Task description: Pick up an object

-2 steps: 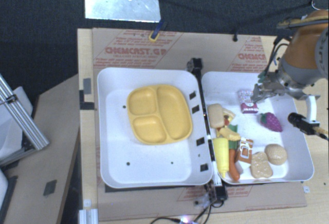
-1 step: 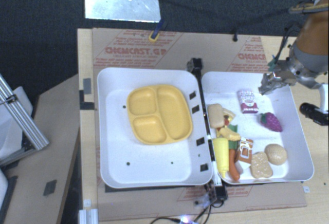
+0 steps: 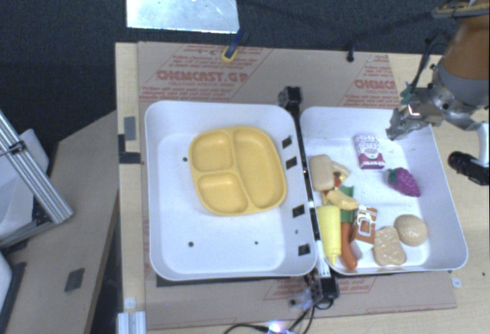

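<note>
The gripper (image 3: pixel 403 124) hangs over the far right corner of the right bin (image 3: pixel 448 194); whether its fingers are open or closed I cannot tell, and nothing shows between them. Just beside it lies a small red-and-white packet (image 3: pixel 369 151), then a purple grape bunch (image 3: pixel 403 181). Along the bin's left and near sides crowd a corn cob (image 3: pixel 329 227), a carrot (image 3: pixel 349 248) and what look like bread pieces (image 3: pixel 400 239). The left bin (image 3: pixel 172 248) holds a yellow divided plate (image 3: pixel 235 169).
</note>
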`<state>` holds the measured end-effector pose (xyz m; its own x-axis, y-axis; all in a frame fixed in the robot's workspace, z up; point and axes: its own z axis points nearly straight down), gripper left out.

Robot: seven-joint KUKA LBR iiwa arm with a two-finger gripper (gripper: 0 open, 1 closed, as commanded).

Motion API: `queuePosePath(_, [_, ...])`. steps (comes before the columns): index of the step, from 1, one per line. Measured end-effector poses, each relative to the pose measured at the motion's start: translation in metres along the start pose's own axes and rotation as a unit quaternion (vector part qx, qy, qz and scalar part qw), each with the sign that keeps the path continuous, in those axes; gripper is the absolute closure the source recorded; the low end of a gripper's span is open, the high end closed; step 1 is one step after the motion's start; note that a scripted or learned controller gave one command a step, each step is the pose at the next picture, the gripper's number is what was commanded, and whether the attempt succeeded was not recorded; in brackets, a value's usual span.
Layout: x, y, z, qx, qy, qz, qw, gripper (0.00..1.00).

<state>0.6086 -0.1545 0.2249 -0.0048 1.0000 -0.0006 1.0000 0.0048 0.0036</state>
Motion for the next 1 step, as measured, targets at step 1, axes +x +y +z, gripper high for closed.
queuePosePath(1, [0.0525, 0.0278, -0.0008, -0.001, 0.001, -0.003, 1.0, 1.0])
